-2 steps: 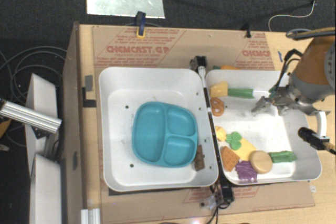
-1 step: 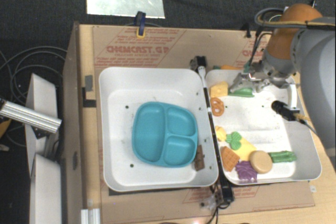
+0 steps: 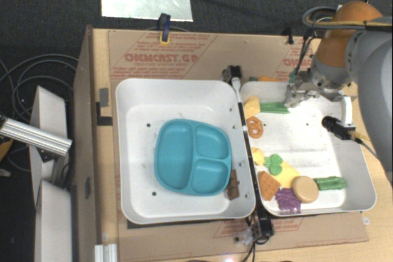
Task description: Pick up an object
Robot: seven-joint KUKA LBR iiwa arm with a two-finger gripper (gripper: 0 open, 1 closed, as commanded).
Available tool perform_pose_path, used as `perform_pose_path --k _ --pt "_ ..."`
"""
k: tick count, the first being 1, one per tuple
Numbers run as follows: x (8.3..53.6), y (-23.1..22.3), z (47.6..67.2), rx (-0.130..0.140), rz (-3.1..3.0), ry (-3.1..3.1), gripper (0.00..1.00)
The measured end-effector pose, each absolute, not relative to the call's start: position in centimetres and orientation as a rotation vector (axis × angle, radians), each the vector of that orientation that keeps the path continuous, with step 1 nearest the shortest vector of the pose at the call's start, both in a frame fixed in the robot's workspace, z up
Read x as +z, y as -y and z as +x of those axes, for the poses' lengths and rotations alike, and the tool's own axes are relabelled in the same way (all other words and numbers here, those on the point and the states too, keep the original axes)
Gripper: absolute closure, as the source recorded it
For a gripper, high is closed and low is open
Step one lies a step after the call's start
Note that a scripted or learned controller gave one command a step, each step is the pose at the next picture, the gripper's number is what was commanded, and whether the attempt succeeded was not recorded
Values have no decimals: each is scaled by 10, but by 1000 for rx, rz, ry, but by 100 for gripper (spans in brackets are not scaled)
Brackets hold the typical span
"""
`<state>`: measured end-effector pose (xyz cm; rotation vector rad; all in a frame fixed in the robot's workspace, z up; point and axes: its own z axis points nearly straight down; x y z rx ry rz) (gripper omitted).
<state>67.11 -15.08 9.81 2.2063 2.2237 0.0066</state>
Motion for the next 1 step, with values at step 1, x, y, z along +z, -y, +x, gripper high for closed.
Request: perform_pose_path --k 1 --pt "286 154 611 15 2209 -2211 100"
